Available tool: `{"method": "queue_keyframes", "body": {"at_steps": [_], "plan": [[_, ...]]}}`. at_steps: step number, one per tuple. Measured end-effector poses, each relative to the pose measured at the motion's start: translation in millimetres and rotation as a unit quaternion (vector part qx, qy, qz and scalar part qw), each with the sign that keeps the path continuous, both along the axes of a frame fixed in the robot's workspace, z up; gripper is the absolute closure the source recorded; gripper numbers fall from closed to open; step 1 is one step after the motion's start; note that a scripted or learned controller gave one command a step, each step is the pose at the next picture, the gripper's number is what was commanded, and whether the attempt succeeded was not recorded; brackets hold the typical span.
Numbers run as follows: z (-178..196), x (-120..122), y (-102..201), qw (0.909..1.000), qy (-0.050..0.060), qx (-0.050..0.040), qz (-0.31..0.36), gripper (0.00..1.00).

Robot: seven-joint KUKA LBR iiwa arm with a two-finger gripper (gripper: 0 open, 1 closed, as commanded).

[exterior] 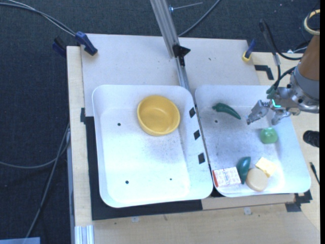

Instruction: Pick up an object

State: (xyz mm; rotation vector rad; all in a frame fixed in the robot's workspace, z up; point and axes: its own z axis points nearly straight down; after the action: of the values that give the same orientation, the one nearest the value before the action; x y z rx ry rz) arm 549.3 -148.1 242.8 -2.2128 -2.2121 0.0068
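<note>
The right bin holds several small objects: a dark green pepper-shaped piece near its upper left, a light green ball at mid right, a teal drop-shaped piece, a pale yellow block, a tan round piece and a red-and-white box at the front. My gripper hangs over the bin's upper right, just above the green ball, fingers spread apart and nothing between them. A yellow bowl sits in the left bin.
A metal pole slants down to the ridge between the bins. Blue and yellow clamps hold the board's back corners. Cables run over the dark floor on the left.
</note>
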Motion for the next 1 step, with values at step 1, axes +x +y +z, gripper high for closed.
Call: {"method": "queue_keyframes", "body": {"at_steps": [1], "plan": [[2.3, 0.9, -0.1, 1.0000, -0.002, -0.0003, 0.000, 0.00]]}}
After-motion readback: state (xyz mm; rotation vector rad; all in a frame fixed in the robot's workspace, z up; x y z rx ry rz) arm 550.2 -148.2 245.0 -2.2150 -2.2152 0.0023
